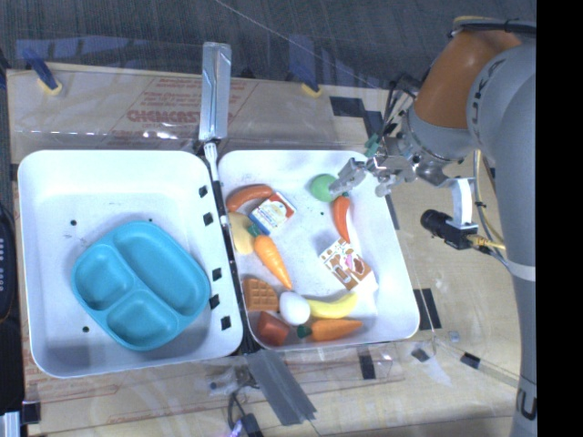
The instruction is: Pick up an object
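Note:
The right bin point(387, 235) holds several toy foods. Among them are a green ball point(321, 187), a red-orange pepper point(342, 218), a sausage point(249, 196), a small carton point(271, 214), a carrot point(271, 258), a printed box point(346, 264), a banana point(332, 306) and a white egg point(293, 308). My gripper point(364, 177) hangs over the bin's far right corner, just right of the green ball. It is open, with nothing between its fingers point(345, 177).
The left bin point(55, 180) holds a blue divided plate point(141, 283). A waffle point(259, 294), a red fruit point(273, 328) and a second carrot point(332, 330) crowd the right bin's near edge. A grey divider point(215, 94) stands between the bins at the back.

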Available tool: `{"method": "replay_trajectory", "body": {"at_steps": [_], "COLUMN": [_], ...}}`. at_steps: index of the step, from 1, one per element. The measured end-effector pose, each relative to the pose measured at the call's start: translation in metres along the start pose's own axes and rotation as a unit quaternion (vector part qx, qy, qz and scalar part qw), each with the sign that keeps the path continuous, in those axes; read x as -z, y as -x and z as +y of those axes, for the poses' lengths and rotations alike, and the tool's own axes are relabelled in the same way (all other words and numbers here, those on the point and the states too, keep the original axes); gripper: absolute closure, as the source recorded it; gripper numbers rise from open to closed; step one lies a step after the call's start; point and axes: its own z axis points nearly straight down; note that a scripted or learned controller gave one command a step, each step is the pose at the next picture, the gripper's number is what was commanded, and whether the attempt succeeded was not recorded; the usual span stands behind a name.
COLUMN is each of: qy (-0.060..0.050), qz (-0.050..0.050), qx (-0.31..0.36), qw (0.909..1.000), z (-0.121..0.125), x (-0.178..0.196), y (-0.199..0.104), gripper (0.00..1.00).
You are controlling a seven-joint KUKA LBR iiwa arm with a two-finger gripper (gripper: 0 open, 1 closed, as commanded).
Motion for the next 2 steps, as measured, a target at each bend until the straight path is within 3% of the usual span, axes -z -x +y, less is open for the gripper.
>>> {"method": "replay_trajectory", "body": {"at_steps": [1,2], "qy": [-0.003,0.002], "qz": [0.000,0.000], "qx": [-0.011,0.047], "qw": [0.9999,0.9989], "z": [0.042,0.050], "x": [-0.081,-0.119], "y": [0.004,-0.013], "gripper": [0.00,0.00]}}
